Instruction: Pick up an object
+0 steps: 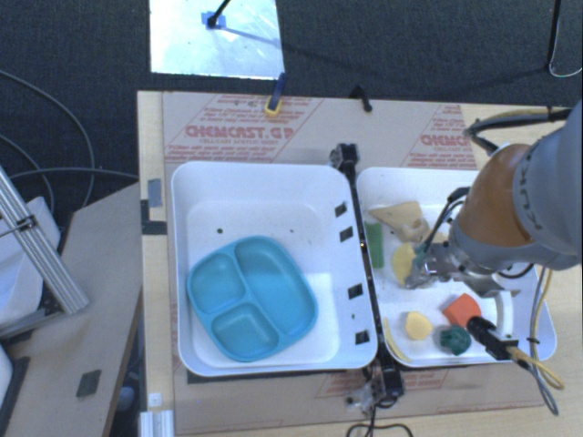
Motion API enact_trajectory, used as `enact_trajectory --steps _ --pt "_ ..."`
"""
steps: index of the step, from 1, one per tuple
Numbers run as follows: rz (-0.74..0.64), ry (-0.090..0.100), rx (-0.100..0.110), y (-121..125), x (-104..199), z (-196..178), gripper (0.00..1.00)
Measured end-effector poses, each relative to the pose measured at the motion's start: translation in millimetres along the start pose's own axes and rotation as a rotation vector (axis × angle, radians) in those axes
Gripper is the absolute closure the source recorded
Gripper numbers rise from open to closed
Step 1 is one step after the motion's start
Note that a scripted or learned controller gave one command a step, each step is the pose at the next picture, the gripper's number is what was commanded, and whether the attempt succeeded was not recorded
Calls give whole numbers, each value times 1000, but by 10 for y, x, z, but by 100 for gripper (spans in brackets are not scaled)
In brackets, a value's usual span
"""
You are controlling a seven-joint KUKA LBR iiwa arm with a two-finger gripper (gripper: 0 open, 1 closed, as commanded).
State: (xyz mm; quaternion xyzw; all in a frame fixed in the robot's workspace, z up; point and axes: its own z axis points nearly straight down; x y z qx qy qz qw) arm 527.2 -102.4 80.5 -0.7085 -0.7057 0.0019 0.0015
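- The gripper (421, 271) hangs low inside the right bin (383, 189), at its middle, with the arm (510, 208) bent in over that bin's far side; my guess is that it sits there because every loose object lies in this bin
- Whether its fingers are parted or closed I cannot tell: the wrist and cables hide them, and nothing is seen between them, so I judge that nothing is held yet
- Just left of the tool, touching or nearly so, lies a yellow round piece (404, 262), the likeliest target
- Beyond the tool, toward the bin's far wall, lies a tan wedge (401, 215)
- On the near side of the tool sit a small yellow lump (417, 325), an orange block (461, 309) and a dark green lump (453, 339), close together
- Further left of the tool, against the shared wall, a green strip (375, 244) stands on edge
- Count in the right bin: two yellow, one tan, one orange, one dark green, one green strip
- Well to the tool's left, the left bin (264, 185) holds one blue divided tray (251, 296) with three compartments, lying flat and out of the way
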Motion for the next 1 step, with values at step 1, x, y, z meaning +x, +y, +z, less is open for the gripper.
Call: enact_trajectory --steps 1 --pt "-4 -2 -10 45 9 -52 0"
